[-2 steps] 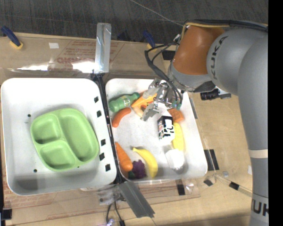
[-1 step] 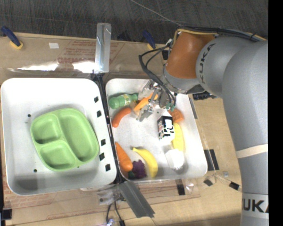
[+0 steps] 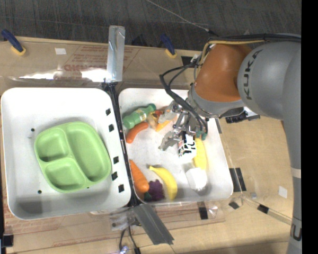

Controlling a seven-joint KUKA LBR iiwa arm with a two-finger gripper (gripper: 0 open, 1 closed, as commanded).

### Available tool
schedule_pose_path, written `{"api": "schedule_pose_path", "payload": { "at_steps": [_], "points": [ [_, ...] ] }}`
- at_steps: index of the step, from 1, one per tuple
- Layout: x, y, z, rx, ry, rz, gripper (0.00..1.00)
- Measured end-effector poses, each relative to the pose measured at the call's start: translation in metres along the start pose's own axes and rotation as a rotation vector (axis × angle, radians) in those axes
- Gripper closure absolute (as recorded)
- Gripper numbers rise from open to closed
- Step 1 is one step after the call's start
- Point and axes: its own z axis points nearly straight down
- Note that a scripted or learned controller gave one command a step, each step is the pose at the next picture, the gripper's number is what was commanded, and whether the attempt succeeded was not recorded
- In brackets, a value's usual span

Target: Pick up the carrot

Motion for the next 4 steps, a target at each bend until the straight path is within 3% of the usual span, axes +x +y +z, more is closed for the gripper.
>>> {"api": "schedule_pose_path", "payload": {
  "at_steps": [1, 2, 3, 4],
  "points": [
    [-0.043, 0.003, 0.053, 0.002, 0.000, -0.249, 0.00],
    [-0.045, 0.006, 0.041, 0.001, -0.008, -0.253, 1.00],
    [-0.056, 0.002, -0.080, 0.001, -0.007, -0.177, 1.00],
    [0.010, 0.011, -0.026, 0.000, 0.010, 0.061, 1.00]
  ]
}}
